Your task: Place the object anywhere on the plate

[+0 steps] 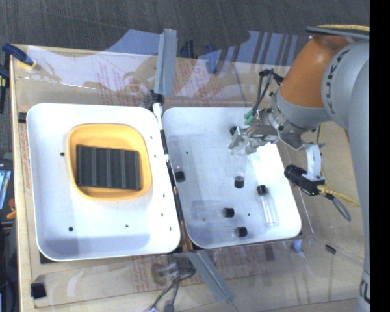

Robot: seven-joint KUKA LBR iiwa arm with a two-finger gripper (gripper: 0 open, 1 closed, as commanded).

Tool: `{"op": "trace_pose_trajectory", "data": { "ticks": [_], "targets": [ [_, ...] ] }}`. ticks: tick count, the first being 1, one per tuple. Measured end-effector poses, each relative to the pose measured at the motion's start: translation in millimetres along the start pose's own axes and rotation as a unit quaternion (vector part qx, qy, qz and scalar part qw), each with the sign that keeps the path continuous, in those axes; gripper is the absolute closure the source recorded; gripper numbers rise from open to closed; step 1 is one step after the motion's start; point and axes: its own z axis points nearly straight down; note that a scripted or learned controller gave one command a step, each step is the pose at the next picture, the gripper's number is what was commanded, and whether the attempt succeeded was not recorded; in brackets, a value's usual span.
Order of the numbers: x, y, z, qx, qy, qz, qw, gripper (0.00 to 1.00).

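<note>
I count 2 white bins side by side on the bench. The left bin (pixel 52 236) has 1 yellow plate (pixel 107 134) in it. 1 dark block (pixel 108 168) with ridges lies flat on the plate, in the middle of it, with the yellow rim all around it.

My pincer (pixel 249 140) hangs over the back part of the right bin (pixel 201 142), well apart from the plate and the block. It looks shiny and blurry from up here, so I cannot tell if it is open or closed, or if there is anything in it. My arm (pixel 309 77) comes in from the side, and its far end is cut off at the edge.

In the right bin I count 5 small black bits (pixel 239 182). 1 is by the left wall, 2 are near the middle and 2 are near the front. They are too tiny for me to say what they are. 1 clear tube (pixel 268 208) lies by the right wall. A faint clear shape (pixel 208 210) lies near the front, and it is very hard to make out against the white.
</note>
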Motion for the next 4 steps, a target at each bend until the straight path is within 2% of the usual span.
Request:
{"op": "trace_pose_trajectory", "data": {
  "ticks": [1, 2, 3, 4],
  "targets": [
    [69.1, 6.8, -0.6, 0.001, 0.001, -0.084, 0.9965, 1.0],
    [114.6, 16.2, -2.5, -0.001, 0.0, -0.118, 0.993, 1.0],
    [149.6, 46.6, 4.9, -0.002, 0.0, -0.227, 0.9738, 1.0],
    [149.3, 46.7, 4.7, -0.002, 0.0, -0.227, 0.9738, 0.0]
  ]
}}
